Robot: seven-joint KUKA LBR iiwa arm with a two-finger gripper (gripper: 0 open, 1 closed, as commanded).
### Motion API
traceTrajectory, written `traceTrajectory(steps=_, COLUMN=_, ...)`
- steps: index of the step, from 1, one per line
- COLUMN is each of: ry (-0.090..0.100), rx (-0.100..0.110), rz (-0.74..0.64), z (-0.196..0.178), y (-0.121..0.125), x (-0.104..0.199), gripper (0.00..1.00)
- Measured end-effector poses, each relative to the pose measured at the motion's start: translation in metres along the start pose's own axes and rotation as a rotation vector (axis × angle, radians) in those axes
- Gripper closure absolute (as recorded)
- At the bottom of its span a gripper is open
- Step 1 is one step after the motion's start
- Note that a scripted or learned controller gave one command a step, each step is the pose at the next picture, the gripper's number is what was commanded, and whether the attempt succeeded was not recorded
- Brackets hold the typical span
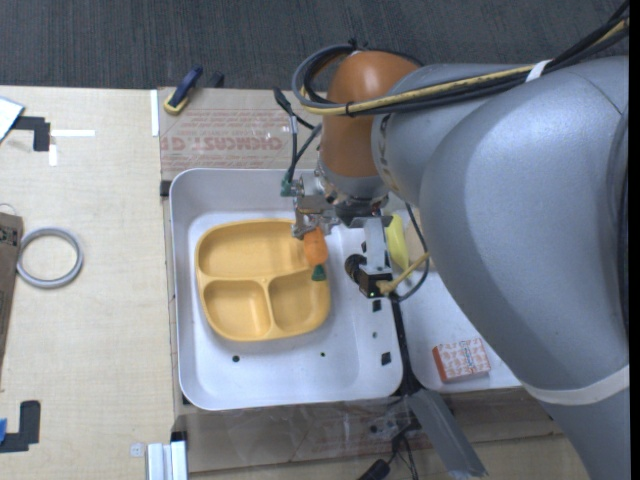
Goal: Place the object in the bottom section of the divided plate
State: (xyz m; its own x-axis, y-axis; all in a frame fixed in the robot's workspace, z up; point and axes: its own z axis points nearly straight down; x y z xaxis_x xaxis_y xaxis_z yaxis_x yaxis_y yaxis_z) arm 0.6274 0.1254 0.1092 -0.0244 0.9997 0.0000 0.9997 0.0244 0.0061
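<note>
Three smooth compartments shape the glossy yellow divided plate (262,290) we see in the white left bin (200,358). Our gripper (308,226) pinches a small orange carrot-like object (315,250), green-tipped, over the plate's right rim. Mirrored lettering on cardboard (225,143) stays unreadable.

A bulky grey arm (520,198) carries an orange band (355,118) above the claw, black and yellow cables (440,93) looping over it.
</note>
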Motion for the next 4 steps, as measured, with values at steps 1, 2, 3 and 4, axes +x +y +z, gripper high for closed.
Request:
traceTrajectory(steps=1, ry=-0.002, rx=-0.009, rz=-0.013, z=0.003, y=-0.018, x=0.041, gripper=1.0)
traceTrajectory(steps=2, ry=-0.011, rx=0.017, rz=0.004, z=0.002, y=0.014, x=0.052, gripper=1.0)
traceTrajectory(steps=3, ry=-0.021, rx=-0.01, rz=-0.143, z=0.005, y=0.044, x=0.084, gripper=1.0)
traceTrajectory(steps=4, ry=-0.018, rx=-0.011, rz=-0.144, z=0.005, y=0.043, x=0.085, gripper=0.0)
